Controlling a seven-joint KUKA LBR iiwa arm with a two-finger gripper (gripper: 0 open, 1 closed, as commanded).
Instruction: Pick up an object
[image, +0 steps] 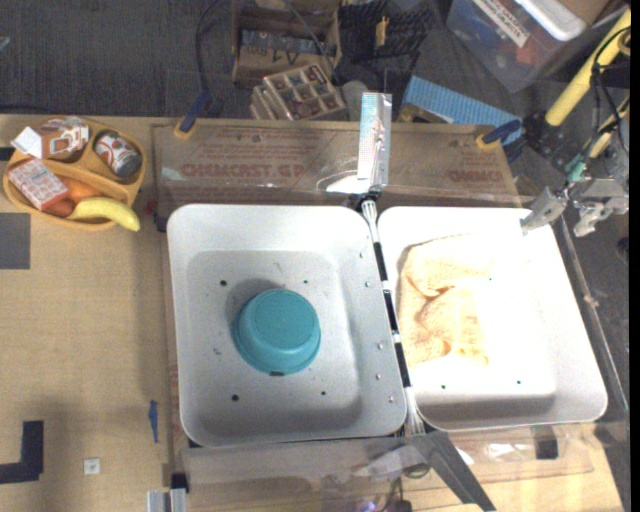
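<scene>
At the far right edge, beyond the right bin (585, 330), the gripper (585, 195) is small and blurred; its state cannot be told. A teal bowl (278, 330) sits upside down in the left bin (200, 250).

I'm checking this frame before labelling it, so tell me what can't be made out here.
- Gripper: at the right bin's far corner in the camera view, small and blurred, finger state unreadable.
- Teal bowl: upside down in the left bin, so anything beneath is hidden.
- Pale cloth-like thing: washed out against white, identity unclear.
- Snack basket: labels too small.
</scene>
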